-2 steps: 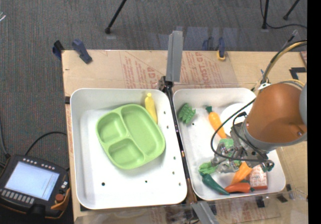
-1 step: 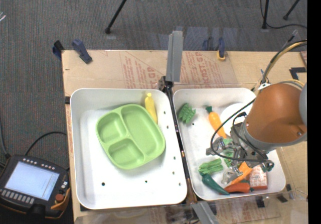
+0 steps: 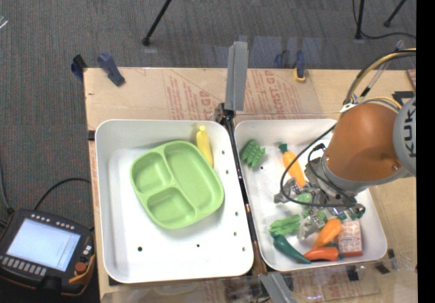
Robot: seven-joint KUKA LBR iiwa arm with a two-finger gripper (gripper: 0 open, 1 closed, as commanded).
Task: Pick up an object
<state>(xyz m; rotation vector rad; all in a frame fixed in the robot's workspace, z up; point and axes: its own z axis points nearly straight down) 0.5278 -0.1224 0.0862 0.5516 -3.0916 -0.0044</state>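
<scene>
- Toy vegetables crowd the near part of the right bin (image 3: 268,133): an orange carrot (image 3: 294,167) toward the far middle, a second orange carrot (image 3: 328,231) near the front, a dark green pepper-like piece (image 3: 289,249), a red-orange piece (image 3: 321,253) and a pale pink block (image 3: 351,238) in the near right corner.
- A green ridged toy (image 3: 252,153) lies apart, at the far left of that bin.
- The hand (image 3: 314,208) hangs low over the near cluster, under the arm's orange band (image 3: 361,147); whether it is spread or pressed together I cannot tell, since the wrist and cables cover it.
- Nothing can be seen pinched in it.
- The deciding relation: the near carrot lies just near-right of the hand, its long axis slanting from far right to near left; the far carrot lies just far-left, slanting the other way.
- My judgement: the near carrot is the likelier target, and crowding beside it could spoil the grasp.
- The left bin (image 3: 122,138) holds a green divided plate (image 3: 177,183) and a yellow toy (image 3: 204,145), well apart from the hand.
</scene>
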